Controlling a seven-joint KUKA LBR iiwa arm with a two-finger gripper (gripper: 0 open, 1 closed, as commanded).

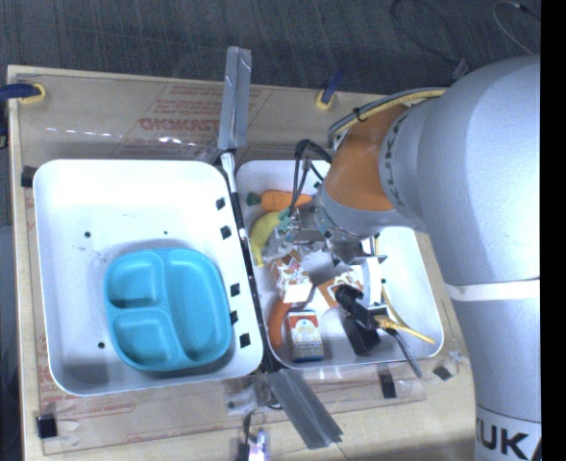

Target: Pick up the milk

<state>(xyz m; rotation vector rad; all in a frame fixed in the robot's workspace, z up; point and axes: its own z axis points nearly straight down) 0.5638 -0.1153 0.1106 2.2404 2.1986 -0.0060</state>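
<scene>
The gripper [307, 243] is down in the right bin [425, 286], in its far-left part, under the grey wrist and the orange band of the arm. The wrist hides most of it, so I cannot tell how far open it is or whether it has hold of anything.

Just beside it, toward the wall between the bins, lies a yellow banana-like fruit [262, 234]. Beyond that, at the far end of the bin, lies an orange carrot [281, 200]. On the near side of the gripper, close under it, sits a small white and red packet [292, 279].

Nearer still, by the bin's front wall, stands the milk [305, 334], a small carton with a white and red top and a darker lower part. It is apart from the gripper and nothing grips it. An orange thing [277, 323] lies against its left side, next to the dividing wall.

The left bin [47, 257] holds a blue divided plate [167, 307], set toward its near right corner. Both bins rest on the pale worktop [100, 104].
</scene>
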